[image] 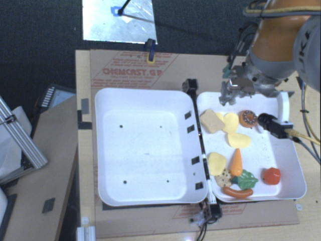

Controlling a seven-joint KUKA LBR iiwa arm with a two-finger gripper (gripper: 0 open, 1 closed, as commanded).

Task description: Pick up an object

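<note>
I see the gripper [226,95] at the upper right of the frame, above the right bin [288,157]. I cannot tell its jaw state. The toy foods lie below it: bread [212,121], donut [248,118], carrot [236,160], tomato [271,175], sausage [237,192].

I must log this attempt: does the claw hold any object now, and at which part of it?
Nothing is held. The claw hangs above the right bin's far edge, nothing between its fingers; the bread slice lies apart.
</note>
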